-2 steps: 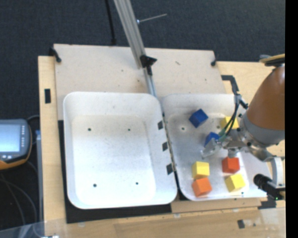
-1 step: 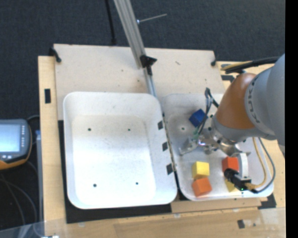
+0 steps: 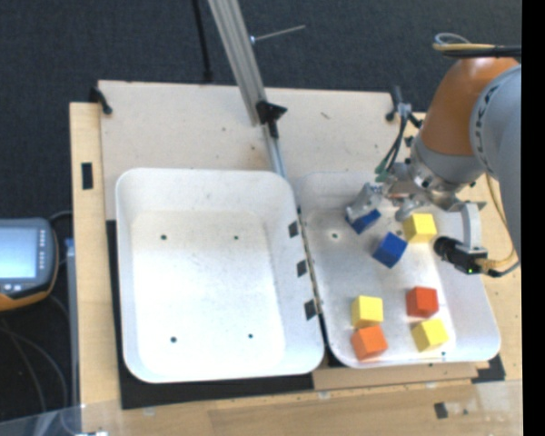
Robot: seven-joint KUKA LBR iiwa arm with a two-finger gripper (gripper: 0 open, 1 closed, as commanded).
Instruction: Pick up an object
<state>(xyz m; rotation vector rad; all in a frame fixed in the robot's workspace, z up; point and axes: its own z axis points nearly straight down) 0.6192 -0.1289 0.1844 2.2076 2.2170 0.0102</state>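
Over the right bin (image 3: 483, 334), the grey arm (image 3: 477, 107) is reaching in from the right, and its hand (image 3: 391, 198) is hanging low above the bin's far end. Whether the hand is gripping anything cannot be told from this slant; nothing is plainly showing between its parts. A small blue block (image 3: 365, 220) is lying just beside the hand, toward the near left, its long axis running slantwise across the bin. A yellow cube (image 3: 421, 226) is sitting just on the other side, and a blue cube (image 3: 390, 249) is resting a little nearer the camera. My judgement is that the small blue block is the likeliest target, needing only a short shift and a turn to suit its axis. Farther down the bin, a yellow block (image 3: 367, 310), two orange ones (image 3: 370, 341) (image 3: 421, 301) and another yellow (image 3: 430, 334) are lying well apart from the hand. The left bin (image 3: 127, 243) is sitting beside it on the pale bench (image 3: 182, 125), with dark carpet (image 3: 73, 25) surrounding.
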